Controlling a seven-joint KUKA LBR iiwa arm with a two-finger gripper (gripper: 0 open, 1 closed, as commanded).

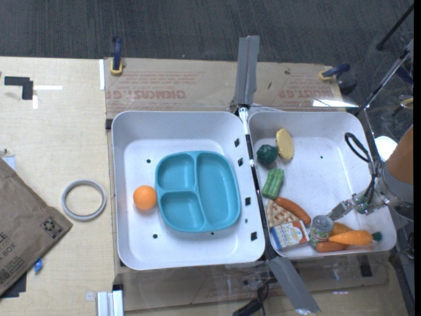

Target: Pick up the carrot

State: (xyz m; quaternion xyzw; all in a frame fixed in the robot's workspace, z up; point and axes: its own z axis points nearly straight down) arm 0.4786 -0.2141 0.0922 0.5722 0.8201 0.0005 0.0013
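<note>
The gripper (353, 206) hangs over the right bin (329, 131), just above the carrot (354, 237) at its near right corner; finger state unclear.

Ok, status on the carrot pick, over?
Gripper low in right bin, grip state unclear. Carrot lying in near-right corner, not lifted. Small can and hot dog crowd it.

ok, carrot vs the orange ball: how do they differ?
The carrot is long and tapered with a green stem end; the orange ball is round and plain. The carrot lies in the right bin, crowded among other items; the ball sits in the left bin, beside the teal tray. Both are orange.
</note>
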